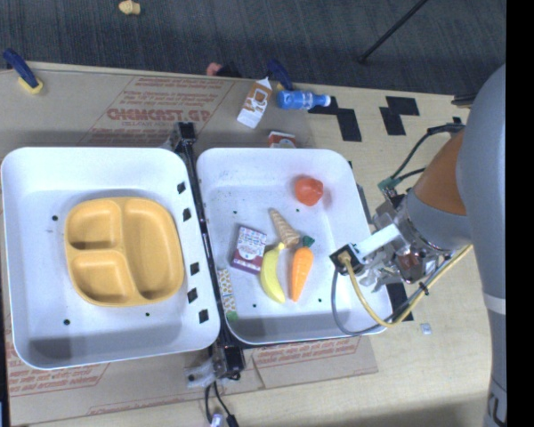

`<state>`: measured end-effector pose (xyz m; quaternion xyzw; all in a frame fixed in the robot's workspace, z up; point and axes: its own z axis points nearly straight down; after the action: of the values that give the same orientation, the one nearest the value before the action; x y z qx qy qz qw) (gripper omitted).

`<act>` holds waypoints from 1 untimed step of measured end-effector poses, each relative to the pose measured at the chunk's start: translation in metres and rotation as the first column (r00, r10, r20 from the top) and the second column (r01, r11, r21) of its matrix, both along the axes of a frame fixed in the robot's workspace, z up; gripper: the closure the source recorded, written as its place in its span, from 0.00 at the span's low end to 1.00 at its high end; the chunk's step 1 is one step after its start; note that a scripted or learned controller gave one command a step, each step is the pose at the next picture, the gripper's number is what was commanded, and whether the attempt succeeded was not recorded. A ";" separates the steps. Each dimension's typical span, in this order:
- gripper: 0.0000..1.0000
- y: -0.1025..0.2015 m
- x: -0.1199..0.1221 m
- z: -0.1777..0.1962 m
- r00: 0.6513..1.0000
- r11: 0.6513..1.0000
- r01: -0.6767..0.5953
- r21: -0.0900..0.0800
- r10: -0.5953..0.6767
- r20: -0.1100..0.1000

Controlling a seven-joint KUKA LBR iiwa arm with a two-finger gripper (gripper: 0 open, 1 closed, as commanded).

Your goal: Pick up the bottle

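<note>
Bottle (303, 100) lies outside the bins, well apart from fingers (360, 269) (state unclear).

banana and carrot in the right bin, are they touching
Touching: the camera view shows the banana and carrot lying side by side, edges meeting with no white bin floor between.

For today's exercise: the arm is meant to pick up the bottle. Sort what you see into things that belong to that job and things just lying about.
Belongs to the job:
blue bottle, on the bench beyond the bins
gripper, at the right bin's right rim

Just lying about:
yellow divided plate in the left bin
banana
carrot
ice cream cone
red tomato
purple packet
small carton
</note>
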<state>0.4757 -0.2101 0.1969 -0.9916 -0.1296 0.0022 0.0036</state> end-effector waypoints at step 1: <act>1.00 0.068 0.000 -0.033 0.995 0.995 -0.103 -0.002 0.103 -0.001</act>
<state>0.4756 -0.1421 0.1640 -0.9835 -0.1808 0.0027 0.0027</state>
